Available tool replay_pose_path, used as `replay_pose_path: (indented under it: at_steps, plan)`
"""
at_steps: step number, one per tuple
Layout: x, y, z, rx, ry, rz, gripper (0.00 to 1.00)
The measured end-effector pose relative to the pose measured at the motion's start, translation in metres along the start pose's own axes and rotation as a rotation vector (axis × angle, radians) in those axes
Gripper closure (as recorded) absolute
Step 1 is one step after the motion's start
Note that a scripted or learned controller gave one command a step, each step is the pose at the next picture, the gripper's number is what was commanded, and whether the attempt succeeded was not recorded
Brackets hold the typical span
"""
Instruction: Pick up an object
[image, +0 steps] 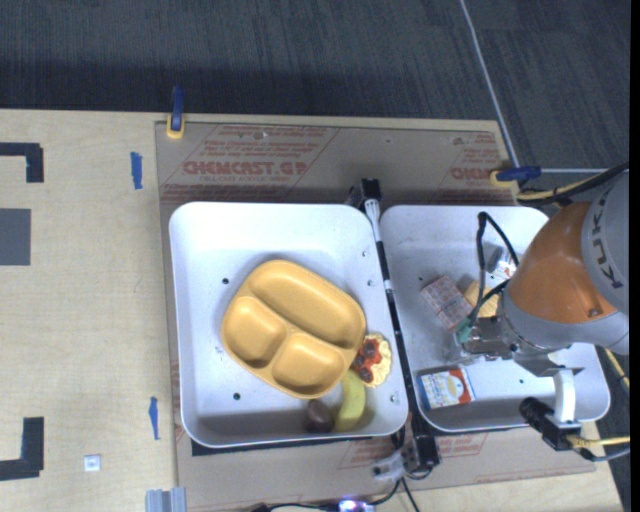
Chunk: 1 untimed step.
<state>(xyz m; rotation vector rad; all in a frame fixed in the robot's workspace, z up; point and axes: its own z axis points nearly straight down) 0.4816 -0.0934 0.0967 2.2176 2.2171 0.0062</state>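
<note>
The arm (560, 280) hangs over the right bin (410, 235) — whether its tool is clenched or released, I cannot tell — above a clear wrapped packet (440, 297) mid-bin and a small white carton (445, 387) at the front edge, while the left bin (190, 240) holds a yellow divided tray (292, 325) — a banana (352, 402) at its front edge.

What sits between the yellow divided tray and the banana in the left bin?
In the camera view, a small round red-patterned item lies beside the yellow tray's lower right edge, just above the banana. Otherwise the tray and banana nearly touch.
</note>
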Motion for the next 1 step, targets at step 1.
replay_pose_path:
  at_steps: [1]
  plan:
    - [0.0000, -0.0001, 0.0000, 0.000, 0.000, 0.000, 0.00]
